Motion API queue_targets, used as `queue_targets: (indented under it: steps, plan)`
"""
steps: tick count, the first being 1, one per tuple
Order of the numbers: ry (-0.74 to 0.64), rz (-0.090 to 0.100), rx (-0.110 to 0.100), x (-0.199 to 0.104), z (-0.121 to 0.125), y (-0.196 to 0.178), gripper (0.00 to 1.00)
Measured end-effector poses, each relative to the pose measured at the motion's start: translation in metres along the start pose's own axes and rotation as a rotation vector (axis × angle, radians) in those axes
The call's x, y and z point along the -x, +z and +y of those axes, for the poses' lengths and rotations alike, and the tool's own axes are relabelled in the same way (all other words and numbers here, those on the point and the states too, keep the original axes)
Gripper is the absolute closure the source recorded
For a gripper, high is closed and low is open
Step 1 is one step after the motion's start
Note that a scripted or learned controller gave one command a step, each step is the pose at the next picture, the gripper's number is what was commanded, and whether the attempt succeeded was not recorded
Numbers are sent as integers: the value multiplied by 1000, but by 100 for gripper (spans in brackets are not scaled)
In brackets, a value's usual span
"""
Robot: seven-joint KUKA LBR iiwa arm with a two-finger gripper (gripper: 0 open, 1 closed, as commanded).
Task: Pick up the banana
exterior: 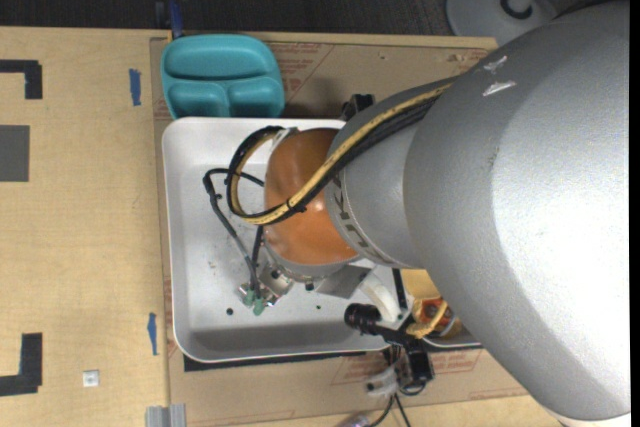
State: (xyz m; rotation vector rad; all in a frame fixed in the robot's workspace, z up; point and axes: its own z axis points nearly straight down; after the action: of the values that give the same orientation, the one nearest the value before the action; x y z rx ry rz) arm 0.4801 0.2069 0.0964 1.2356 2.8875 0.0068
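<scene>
The grey arm [500, 205], its orange band [300, 205] over the white bin [190, 245], hides the pincer, so I cannot tell its state. I cannot make out the banana. A teal tray [222, 75] sits at the bin's 12 o'clock on the desk [80, 245].

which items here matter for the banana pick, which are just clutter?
Job:
- arm, reaching into the white bin
- banana: can't pick it out; the arm covers most of the bin

Clutter:
- teal tray behind the bin
- blue tape marks on the bench
- grey stand
</scene>
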Motion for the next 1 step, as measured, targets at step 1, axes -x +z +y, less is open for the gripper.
queue_targets:
  steps: [1]
  plan:
    - [1,0,2,0,1,-10,100]
